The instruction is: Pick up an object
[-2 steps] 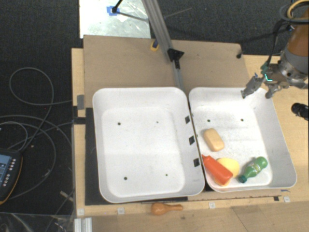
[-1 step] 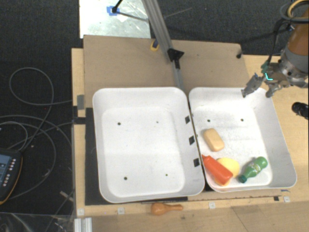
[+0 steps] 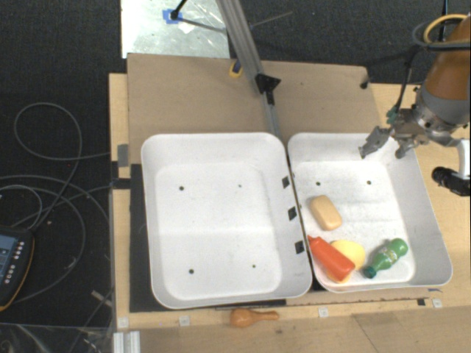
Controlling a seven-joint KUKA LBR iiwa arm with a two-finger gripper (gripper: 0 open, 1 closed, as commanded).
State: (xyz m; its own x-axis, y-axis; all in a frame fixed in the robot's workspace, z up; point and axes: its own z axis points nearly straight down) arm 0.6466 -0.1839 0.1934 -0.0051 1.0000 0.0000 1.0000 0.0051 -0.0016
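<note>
From my seat I see the two white bins side by side: the left bin (image 3: 213, 219) is smooth moulded plastic with a few dark dots on its floor, and the right bin (image 3: 353, 175) carries everything I might pick. All four things sit in its near half, well apart from the gripper (image 3: 388, 145), which hangs over the bin's far right corner with its two fingers spread apart and nothing between them.

The largest candidate is the orange carrot (image 3: 330, 259), lying against the bin's left wall, tapered and glossy; I judge it a hollow plastic toy, light and stiff but slick, best pinched across its thick middle. The tan block (image 3: 324, 212) lies alone just beyond it, rounded like a bar of soap or a bread roll, matte, possibly a little soft. With open floor on all sides, I judge it the easiest grab, taken across its short width. The green bottle (image 3: 385, 257) lies on its side near the front right, round and shiny, so I expect it to roll if nudged; I would close across its body, not its neck. The yellow lemon (image 3: 350, 252) is smallest, touching the carrot and just beside the bottle, leaving little finger room.

Outside the bins, a small tan wooden piece (image 3: 253, 316) lies on the bench's front edge.
</note>
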